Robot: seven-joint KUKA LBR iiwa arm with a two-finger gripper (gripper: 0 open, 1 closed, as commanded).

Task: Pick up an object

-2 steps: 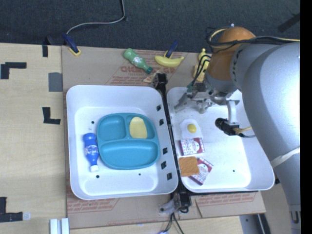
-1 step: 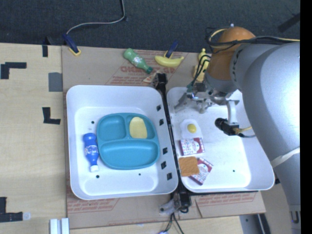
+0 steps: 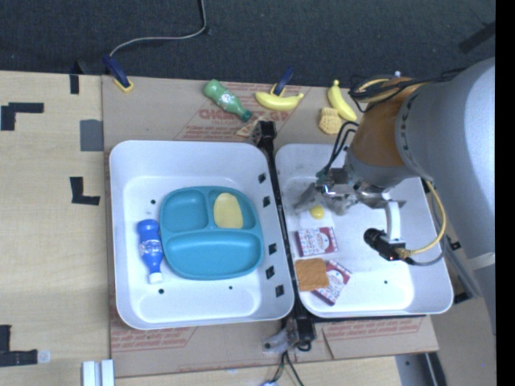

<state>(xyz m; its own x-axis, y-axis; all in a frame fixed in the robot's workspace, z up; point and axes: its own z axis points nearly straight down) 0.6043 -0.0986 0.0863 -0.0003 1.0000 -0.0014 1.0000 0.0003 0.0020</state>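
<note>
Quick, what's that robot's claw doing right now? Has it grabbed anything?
Gripper: low in the right bin, just above a small yellow object; open or shut cannot be told, and no grab is visible.

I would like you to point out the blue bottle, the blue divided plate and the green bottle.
Blue bottle (image 3: 150, 250), camera view, middle of its body.
Blue divided plate (image 3: 211, 255), camera view, floor of its large compartment.
Green bottle (image 3: 226, 100), camera view, middle of its body.
</note>
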